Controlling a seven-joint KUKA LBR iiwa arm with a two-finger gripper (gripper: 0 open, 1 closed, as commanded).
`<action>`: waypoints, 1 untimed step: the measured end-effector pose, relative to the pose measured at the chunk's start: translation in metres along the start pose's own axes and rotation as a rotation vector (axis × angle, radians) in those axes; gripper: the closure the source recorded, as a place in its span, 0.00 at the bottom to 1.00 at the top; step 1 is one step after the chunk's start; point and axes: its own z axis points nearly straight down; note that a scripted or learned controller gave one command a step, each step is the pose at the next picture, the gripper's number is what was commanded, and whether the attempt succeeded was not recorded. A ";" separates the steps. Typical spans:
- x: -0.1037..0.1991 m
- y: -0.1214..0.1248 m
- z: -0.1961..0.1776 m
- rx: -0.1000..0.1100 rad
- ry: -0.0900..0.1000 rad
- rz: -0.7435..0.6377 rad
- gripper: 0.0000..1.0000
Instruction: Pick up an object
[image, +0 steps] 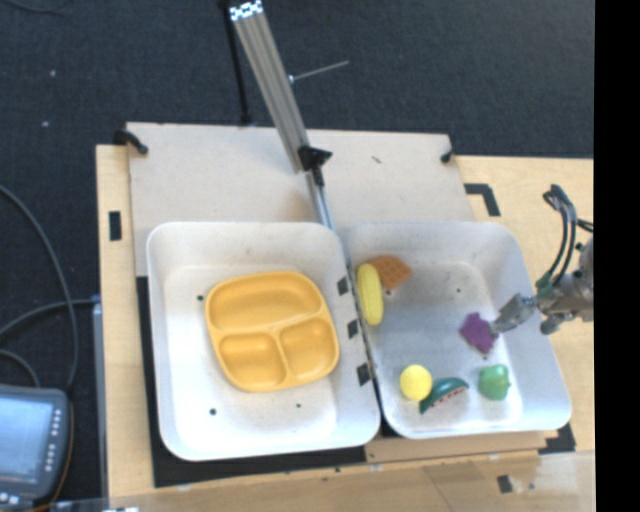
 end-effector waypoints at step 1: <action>0.000 0.000 0.000 0.000 0.000 0.001 0.00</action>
